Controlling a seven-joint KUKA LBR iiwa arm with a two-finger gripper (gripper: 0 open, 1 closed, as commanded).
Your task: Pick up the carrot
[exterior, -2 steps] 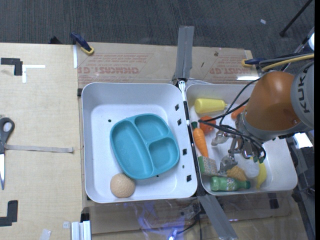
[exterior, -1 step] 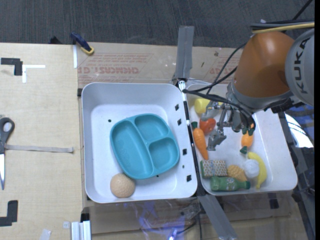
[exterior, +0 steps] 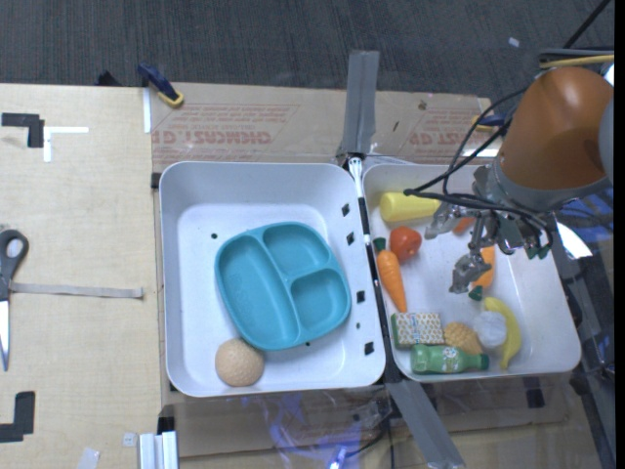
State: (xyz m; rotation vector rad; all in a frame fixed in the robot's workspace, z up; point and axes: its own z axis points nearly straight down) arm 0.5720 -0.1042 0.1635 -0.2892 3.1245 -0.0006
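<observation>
1. The carrot (exterior: 392,278) lies in the right bin (exterior: 547,360), close against its left wall, with its thick end up near a tomato (exterior: 405,242) and its tip pointing down toward a small patterned block (exterior: 418,328).
2. The gripper (exterior: 472,274) hangs over the middle of the right bin, well to the right of the carrot and apart from it.
3. Whether the fingers are spread or closed cannot be told from this view; a small orange item (exterior: 484,276) sits right at the gripper's tip, but it is unclear if it is held.
4. The arm (exterior: 557,130) comes in from the right, its orange band above the wrist filling the upper right corner.
5. Other toys in the right bin: a yellow corn-like piece (exterior: 408,206) at the top, a banana (exterior: 507,327) at the right, a green bottle (exterior: 447,361) lying along the bottom wall, and a tan waffle-like piece (exterior: 462,337) just above it.
6. The left bin (exterior: 186,262) holds a blue divided plate (exterior: 283,284), tilted, and a tan ball (exterior: 239,362) touching its lower left edge.
7. On the desk (exterior: 78,360) to the left lie scissors (exterior: 8,272).
</observation>
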